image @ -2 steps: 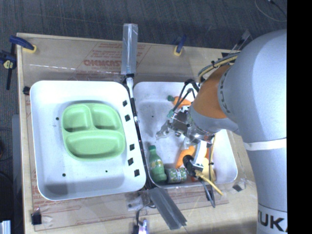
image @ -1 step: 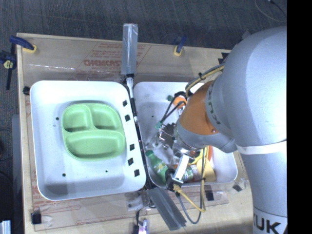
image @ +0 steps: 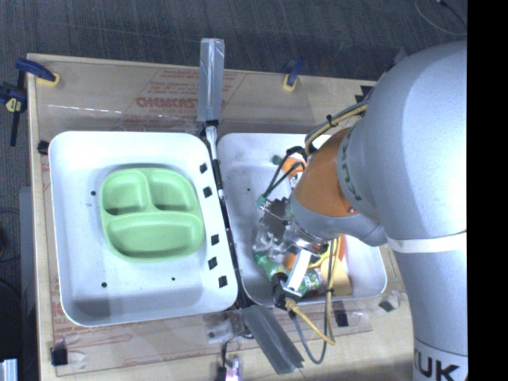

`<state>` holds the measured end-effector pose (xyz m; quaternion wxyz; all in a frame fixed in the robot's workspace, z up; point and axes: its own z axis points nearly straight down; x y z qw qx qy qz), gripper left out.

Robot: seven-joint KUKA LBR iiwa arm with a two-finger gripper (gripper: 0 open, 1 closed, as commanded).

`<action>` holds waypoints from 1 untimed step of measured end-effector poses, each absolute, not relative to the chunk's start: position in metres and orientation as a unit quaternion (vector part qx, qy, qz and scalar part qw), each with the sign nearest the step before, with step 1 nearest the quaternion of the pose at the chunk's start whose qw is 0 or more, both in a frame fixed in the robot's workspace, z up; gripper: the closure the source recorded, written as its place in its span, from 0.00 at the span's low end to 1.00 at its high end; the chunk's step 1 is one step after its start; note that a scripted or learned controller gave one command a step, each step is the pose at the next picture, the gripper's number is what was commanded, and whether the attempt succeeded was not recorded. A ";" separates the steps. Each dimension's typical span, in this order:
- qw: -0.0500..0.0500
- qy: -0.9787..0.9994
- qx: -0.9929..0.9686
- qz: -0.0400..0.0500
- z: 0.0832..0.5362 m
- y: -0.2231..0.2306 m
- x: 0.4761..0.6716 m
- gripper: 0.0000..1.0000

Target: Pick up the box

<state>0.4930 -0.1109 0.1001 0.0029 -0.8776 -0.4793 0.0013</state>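
The arm reaches down into the right bin (image: 238,165), and its gripper (image: 274,248) sits low among a heap of small objects near the bin's front. A yellow and red box-like item (image: 341,264) lies at the front right of that bin, partly under the wrist. Green and orange pieces (image: 270,264) crowd around the gripper. I cannot see anything held between the fingers; the wrist hides them.
The left bin (image: 71,236) holds a green three-compartment tray (image: 155,213). A grey divider bar (image: 212,70) runs between the bins. Blue clamps (image: 36,71) grip the bench's far left edge. Cables (image: 305,324) hang over the right bin's front rim.
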 end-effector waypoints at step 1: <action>0.003 -0.479 -0.878 0.001 0.100 -0.111 0.493 0.00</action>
